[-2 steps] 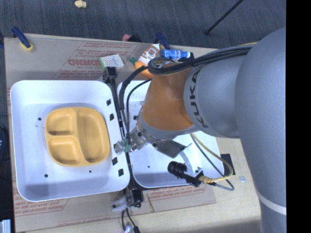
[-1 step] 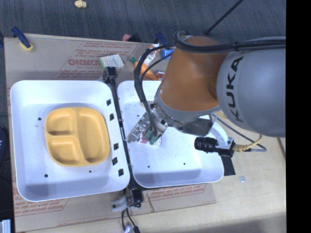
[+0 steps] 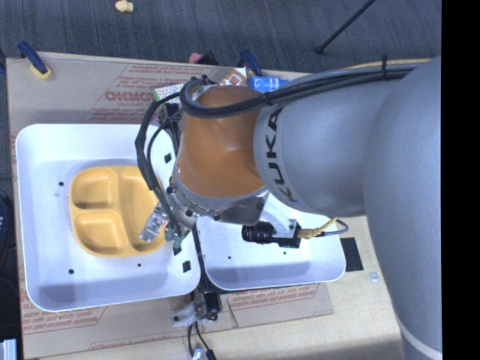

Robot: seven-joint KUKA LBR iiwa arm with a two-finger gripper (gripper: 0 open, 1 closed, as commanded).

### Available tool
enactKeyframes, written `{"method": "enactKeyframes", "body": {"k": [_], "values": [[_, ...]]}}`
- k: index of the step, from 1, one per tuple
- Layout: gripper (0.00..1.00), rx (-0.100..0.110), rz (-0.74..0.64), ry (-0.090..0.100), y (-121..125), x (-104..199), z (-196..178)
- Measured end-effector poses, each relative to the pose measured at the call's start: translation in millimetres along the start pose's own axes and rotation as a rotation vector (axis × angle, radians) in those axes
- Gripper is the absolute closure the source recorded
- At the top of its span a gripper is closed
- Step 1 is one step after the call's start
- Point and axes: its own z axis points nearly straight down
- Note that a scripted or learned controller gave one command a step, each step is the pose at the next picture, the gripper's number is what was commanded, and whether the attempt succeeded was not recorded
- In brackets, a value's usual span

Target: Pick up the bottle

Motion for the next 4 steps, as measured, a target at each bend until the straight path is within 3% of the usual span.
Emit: {"method": "enactKeyframes", "body": {"k": [1,2,3,4], "values": [[1.0,-0.002,-0.2,-0.004,-42.7,-30.3,-58.2],[1.0,0.0,-0.481,0.0,-5.6,-3.9,-0.9],[1.0,-0.001,-0.473,-0.003,33.5,22.4,-23.1],[1.0,-0.002,-0.73,-0.005,85.1,57.4,-24.1]]}}
